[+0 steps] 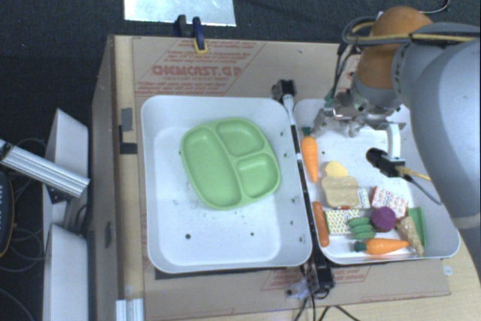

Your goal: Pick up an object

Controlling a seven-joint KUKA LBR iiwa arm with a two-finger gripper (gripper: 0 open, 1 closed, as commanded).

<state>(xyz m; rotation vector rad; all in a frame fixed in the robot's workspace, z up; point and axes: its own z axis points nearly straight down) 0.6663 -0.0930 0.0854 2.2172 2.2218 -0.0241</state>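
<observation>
The pile of toy food (361,210) lies in the lower part of the right bin (443,240), right of centre in the frame: a carrot (309,158) along the left wall, a purple piece (383,218), green pods (361,228). The gripper (353,124) hangs over the bin's upper end, just above the carrot's tip, carrying nothing; whether it is spread or closed I cannot tell. This looks like the approach step: next, descend onto one piece. The left bin (169,237) holds a green divided plate (229,162).
</observation>
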